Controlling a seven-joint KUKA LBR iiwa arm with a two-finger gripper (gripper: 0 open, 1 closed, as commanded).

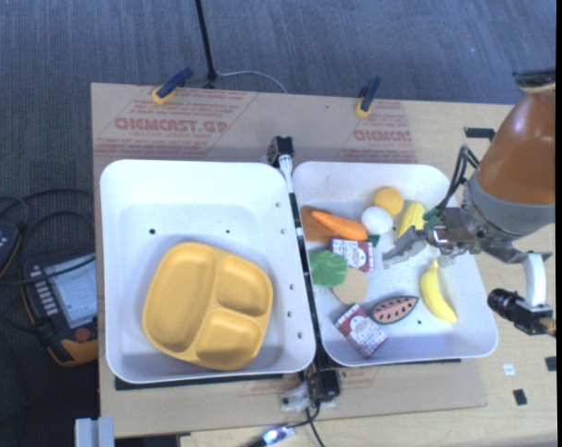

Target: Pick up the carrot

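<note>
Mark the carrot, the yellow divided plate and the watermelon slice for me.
carrot (338, 223), camera view, middle of its orange body.
yellow divided plate (209, 302), camera view, the ridge between its compartments.
watermelon slice (393, 308), camera view, centre of its red face.

tray in left bin, carrot right

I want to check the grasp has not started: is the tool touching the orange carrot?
Apart. The camera view shows the tool right of the orange carrot, with white bin floor between them.

arm: reaching in from right, wrist low | gripper: fingers spread apart, nothing between
</note>
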